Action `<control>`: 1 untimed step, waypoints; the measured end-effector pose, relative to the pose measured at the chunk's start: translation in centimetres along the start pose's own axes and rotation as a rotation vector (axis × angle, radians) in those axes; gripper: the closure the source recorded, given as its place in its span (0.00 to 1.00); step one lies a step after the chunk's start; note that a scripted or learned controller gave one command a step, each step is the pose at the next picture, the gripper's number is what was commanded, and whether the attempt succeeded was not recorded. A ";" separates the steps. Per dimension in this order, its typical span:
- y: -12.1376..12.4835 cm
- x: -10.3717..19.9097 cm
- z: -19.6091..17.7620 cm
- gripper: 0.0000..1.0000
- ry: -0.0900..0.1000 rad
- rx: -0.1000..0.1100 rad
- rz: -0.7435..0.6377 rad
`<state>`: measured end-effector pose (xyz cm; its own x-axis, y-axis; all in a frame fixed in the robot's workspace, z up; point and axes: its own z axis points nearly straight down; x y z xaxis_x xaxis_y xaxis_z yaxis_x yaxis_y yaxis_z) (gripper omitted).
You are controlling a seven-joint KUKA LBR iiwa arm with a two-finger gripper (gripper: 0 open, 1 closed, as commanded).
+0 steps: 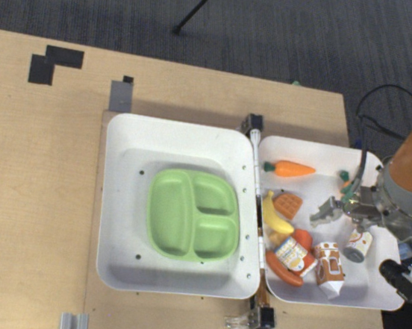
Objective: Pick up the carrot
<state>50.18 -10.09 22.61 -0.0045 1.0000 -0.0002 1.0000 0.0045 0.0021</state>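
Carrot (290, 169): orange, tapered, green stub at its left end, lying sideways at the right bin's (369, 298) far edge.
Tool (329, 211): fingers spread apart, gripping nothing, near the waffle (287, 205).

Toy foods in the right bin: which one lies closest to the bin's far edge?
The carrot, orange with a green tip, lying alone at the top; the others cluster lower down.

Open floor around carrot (290, 168)
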 end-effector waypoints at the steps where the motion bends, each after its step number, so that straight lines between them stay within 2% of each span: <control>1: 8.1 5.0 4.2 0.00 0.001 0.000 -0.060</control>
<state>58.26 -5.01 18.41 -0.0640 0.9979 0.0004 0.9979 0.0640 0.0019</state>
